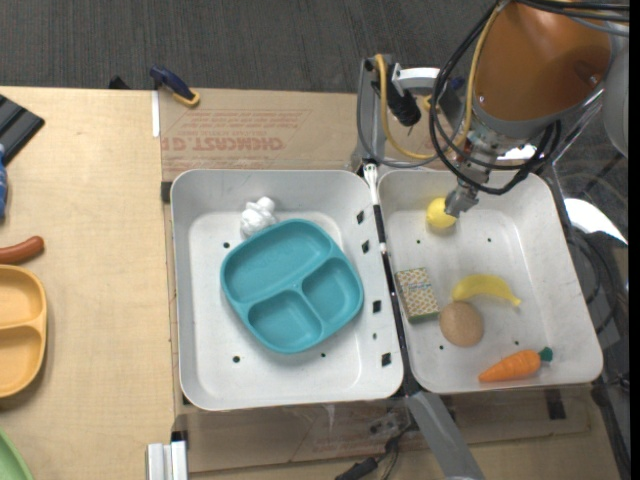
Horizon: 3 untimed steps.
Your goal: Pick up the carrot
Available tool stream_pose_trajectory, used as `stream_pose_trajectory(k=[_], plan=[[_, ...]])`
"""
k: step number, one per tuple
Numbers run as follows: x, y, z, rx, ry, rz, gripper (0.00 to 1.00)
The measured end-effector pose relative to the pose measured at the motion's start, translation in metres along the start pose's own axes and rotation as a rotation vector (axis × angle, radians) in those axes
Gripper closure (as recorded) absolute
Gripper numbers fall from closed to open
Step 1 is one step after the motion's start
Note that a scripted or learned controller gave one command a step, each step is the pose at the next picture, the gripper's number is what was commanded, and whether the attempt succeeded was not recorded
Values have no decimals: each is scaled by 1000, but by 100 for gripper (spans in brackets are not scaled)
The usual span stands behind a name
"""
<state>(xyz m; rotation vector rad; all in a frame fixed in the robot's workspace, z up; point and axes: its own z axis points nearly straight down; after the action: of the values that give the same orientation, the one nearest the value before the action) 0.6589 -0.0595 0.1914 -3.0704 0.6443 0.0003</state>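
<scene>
Two shallow white bins side by side on the bench: left bin and right bin, touching along a shared middle edge. Above the right bin, reaching in from the right, the grey arm with its orange band, looped with yellow and black cables. In the left bin, a teal divided plate, three compartments, tilted a little against the bin's edges; just beside its upper left rim, a small crumpled white object. Down at the arm's tip, the gripper low in the upper left part of the right bin, right at a small yellow object (touching or merely over it, cannot tell; jaws too hidden to judge as spread or closed). Lower in the same bin, a yellow banana, a round tan ball just below it, and a patterned rectangular block near the bin's left wall. Carrot, orange with a green end pointing right, lying flat near the bottom right corner of the right bin, well apart from the gripper
</scene>
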Motion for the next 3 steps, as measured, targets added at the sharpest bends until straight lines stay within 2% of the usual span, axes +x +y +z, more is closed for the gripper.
stream_pose_trajectory(k=[1,2,3], plan=[[15,32,-29,2,1,-213,100],[-55,61,8,0,-3,-213,100],[-111,102,-115,3,-1,-211,100]])
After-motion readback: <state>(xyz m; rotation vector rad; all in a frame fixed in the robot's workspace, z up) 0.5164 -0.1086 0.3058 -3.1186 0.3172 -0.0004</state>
